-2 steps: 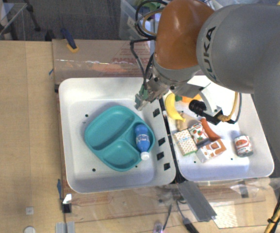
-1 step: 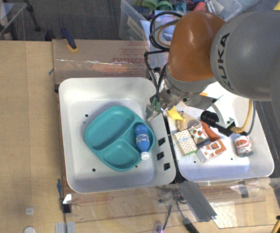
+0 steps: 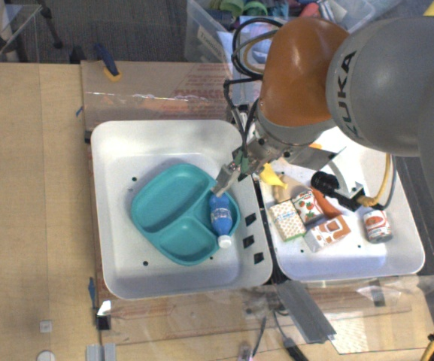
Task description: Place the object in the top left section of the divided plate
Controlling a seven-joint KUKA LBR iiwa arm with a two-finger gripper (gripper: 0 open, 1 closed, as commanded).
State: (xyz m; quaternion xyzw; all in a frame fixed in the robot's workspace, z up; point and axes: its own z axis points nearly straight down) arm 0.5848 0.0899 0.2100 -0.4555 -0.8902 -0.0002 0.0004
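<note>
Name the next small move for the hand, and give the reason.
Probably a short straight lift of the hand. The small bottle already lies in a compartment along the right rim of the teal divided plate, and the hand sits just above the bottle's blue end. Whether that is the intended section, or whether the bottle is released, I cannot tell.

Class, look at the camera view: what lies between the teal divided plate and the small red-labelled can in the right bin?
Between the divided plate and the can lie the bins' adjoining rims and small cartons.
</note>
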